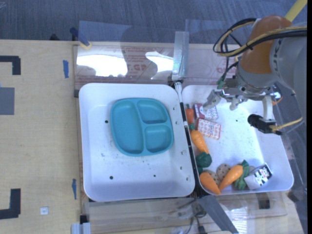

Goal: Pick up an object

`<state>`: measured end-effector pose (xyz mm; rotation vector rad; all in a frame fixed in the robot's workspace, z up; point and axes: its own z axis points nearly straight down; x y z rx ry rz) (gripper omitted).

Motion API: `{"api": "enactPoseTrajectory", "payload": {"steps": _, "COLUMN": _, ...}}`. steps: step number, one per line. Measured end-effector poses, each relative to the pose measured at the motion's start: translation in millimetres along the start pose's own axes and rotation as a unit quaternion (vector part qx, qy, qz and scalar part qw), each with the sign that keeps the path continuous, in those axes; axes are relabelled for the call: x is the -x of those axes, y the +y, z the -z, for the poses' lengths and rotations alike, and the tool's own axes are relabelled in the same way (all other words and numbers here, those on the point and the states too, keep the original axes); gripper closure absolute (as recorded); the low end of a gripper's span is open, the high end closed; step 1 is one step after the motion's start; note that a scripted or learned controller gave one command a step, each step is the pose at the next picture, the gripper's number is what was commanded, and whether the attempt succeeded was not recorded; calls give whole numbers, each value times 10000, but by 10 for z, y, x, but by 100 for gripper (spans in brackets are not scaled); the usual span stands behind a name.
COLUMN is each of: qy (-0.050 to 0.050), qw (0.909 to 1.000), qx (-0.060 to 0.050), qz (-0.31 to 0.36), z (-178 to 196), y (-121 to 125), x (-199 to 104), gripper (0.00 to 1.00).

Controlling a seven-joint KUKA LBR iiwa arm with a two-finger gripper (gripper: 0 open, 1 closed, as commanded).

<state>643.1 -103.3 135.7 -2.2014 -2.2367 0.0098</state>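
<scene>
- The pale wooden counter [34,145] carries two shallow white bins side by side.
- The left white plastic bin [92,174] holds a teal plastic divided plate [141,126] with three compartments, lying flat just above the bin's middle; dark specks dot the bin floor around it.
- The right white plastic bin [278,155] holds the small things to pick from.
- At its 10 o'clock, along the left wall, lie an orange toy carrot with a green top [199,141] and two small red-and-white printed packets [208,127], one above the other and overlapping.
- At its 6 o'clock sit a speckled tan cookie-like piece [222,170], two more orange toy carrots [229,177] touching each other, and a small white-and-black toy [258,176] towards 5 o'clock.
- The grey arm with its orange band [261,43] stands at the bin's 12 o'clock; the pincer [225,100] is spread wide and holds nothing, hovering just beside the upper packet.
</scene>
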Motion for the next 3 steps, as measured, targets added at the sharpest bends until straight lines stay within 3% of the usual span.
{"api": "enactPoseTrajectory", "payload": {"steps": 1, "qy": 4, "qw": 9987, "qx": 83, "qz": -494, "z": 1648, "y": 230, "x": -53, "gripper": 0}}
{"api": "enactPoseTrajectory", "payload": {"steps": 2, "qy": 18, "qw": 9996, "qx": -19, "qz": 277, "z": 429, "y": 225, "x": -521, "gripper": 0}}
{"api": "enactPoseTrajectory", "payload": {"steps": 3, "qy": 8, "qw": 9997, "qx": 97, "qz": -234, "z": -354, "y": 280, "x": -88, "gripper": 0}}
